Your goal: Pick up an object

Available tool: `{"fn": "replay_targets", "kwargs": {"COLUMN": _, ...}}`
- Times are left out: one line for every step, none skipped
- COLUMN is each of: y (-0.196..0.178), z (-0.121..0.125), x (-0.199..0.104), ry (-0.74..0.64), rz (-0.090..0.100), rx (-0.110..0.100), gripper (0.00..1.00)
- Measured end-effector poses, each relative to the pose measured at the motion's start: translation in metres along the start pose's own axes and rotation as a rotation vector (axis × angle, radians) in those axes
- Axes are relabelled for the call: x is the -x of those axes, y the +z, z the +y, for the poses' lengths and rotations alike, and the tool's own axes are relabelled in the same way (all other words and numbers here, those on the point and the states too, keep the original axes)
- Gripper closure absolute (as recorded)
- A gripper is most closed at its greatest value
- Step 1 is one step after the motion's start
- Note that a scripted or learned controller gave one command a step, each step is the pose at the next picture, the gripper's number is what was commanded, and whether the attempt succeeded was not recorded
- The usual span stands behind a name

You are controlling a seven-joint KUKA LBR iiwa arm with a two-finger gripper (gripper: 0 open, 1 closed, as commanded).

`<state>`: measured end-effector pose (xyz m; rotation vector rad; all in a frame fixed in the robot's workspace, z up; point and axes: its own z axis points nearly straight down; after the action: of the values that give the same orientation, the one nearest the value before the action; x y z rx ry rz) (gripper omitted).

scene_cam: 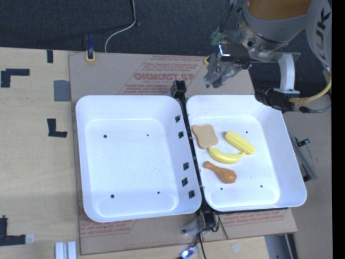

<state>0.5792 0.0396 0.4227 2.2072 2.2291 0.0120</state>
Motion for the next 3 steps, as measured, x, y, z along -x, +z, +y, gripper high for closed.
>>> {"fn": "replay_targets", "kwargs": {"y": 0.21, "z": -0.057, "x": -0.059, "ry": 0.005, "rz": -0.004, "rx": -0.03, "gripper": 1.0}}
{"fn": "replay_targets", "kwargs": {"y": 0.059, "z": -0.014, "x": -0.081, "ry": 0.005, "rz": 0.001, "rx": 0.007, "gripper": 1.0}}
{"fn": "replay_targets", "kwargs": {"y": 0.114, "z": -0.034, "x": -0.09, "ry": 0.008, "rz": -0.004, "rx": -0.016, "gripper": 1.0}}
